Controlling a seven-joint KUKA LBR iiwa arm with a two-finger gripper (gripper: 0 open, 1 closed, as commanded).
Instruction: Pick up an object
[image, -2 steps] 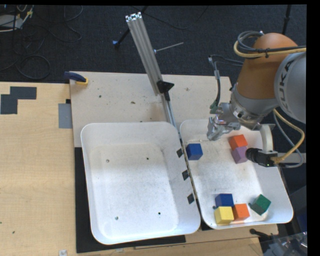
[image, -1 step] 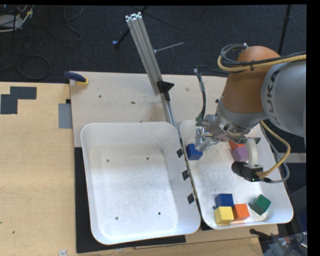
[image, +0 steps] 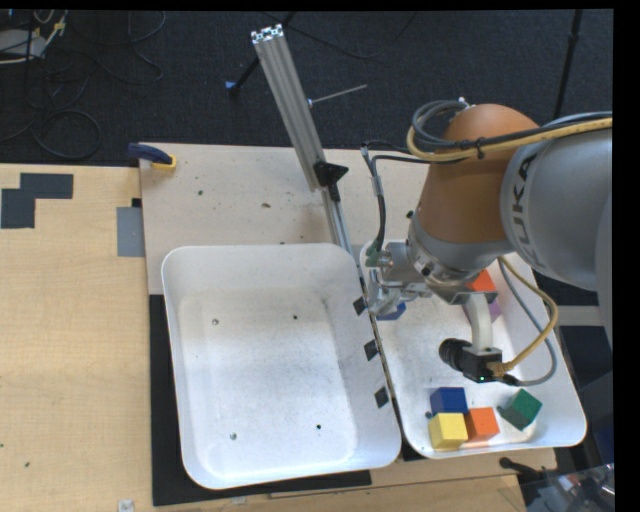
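- A dark carpeted floor (image: 150, 80) is seen beyond the gripper, strewn with black cables (image: 60, 120).
- A pale wooden bench top (image: 70, 330) is spread to the gripper's far side.
- A slanted aluminium rail (image: 292, 100) is mounted just behind it.

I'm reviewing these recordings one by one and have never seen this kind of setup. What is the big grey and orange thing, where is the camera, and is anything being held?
The big grey and orange thing is a robot arm reaching in from the right. One fixed camera looks down on the bench at a slant. Two shallow white bins sit side by side: the left bin and the right bin. The arm's gripper hangs low near the right bin's left edge, with something small and blue at its tip; I cannot tell whether that is held. At the right bin's near end lie a blue cube, a yellow cube, an orange cube and a green block.
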